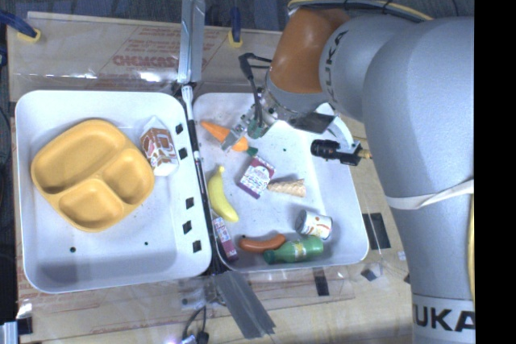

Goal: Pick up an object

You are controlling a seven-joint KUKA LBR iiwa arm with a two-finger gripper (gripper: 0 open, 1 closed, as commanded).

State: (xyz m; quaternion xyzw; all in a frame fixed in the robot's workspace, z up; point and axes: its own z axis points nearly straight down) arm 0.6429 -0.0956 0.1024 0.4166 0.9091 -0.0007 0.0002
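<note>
Gripper (251,127) low in right bin (343,173), at the carrot (221,132); touching or not, cannot tell; finger state unclear too; banana (222,196), purple carton (255,176), cone (288,187) nearby; yellow tray (90,173) in left bin (48,254).

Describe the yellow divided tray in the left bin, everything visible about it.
The yellow tray looks like smooth moulded plastic with rounded corners and three shallow compartments split by raised ridges. It lies flat and face up, turned at an angle to the left bin, on the bin's white floor in its left half. Nothing lies in its compartments. A small brown-and-white packet sits just beside its right edge.
</note>
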